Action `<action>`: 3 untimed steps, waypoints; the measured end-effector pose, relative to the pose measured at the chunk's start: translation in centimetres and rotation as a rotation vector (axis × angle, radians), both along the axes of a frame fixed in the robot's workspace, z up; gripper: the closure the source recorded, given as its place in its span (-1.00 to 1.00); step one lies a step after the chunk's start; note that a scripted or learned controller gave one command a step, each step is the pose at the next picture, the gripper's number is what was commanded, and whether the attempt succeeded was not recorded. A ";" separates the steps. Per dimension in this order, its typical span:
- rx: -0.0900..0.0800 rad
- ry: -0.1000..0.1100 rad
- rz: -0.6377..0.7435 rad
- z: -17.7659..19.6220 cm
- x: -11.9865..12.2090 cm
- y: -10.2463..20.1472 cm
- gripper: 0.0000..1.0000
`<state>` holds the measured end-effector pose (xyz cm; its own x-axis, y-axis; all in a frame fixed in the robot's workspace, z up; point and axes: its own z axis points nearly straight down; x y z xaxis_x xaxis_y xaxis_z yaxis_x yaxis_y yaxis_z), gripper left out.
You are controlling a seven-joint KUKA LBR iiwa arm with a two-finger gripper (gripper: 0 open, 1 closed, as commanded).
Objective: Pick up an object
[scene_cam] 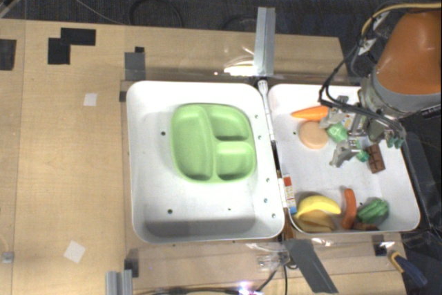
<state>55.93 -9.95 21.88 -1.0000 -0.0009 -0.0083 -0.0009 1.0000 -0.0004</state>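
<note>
My gripper (347, 148) low in right bin (407, 207), just right of tan disc (314, 137); cannot tell its state. Nothing visibly grasped. Carrot (310, 112) above disc, banana (318, 206) below. Pick, I judge, not yet made.

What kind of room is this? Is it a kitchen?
Probably a robot lab, not a kitchen: a robot arm hangs over a white bin of toy food, beside another bin holding a green tray.

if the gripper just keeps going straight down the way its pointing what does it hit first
Most likely the bare white floor of the right bin, just right of the round tan piece. The gripper hangs over that spot, though depth is hard to judge from this slanted view.
</note>
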 end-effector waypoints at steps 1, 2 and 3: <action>-0.001 0.002 0.037 -12.2 -0.4 -4.5 -1.00; -0.003 -0.009 0.077 -12.8 -3.5 -6.7 -1.00; -0.010 -0.009 0.472 -12.8 -4.7 -10.7 -1.00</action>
<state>51.26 -20.66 9.06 -0.8901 -0.4555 -0.0150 -0.4553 0.8902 -0.0126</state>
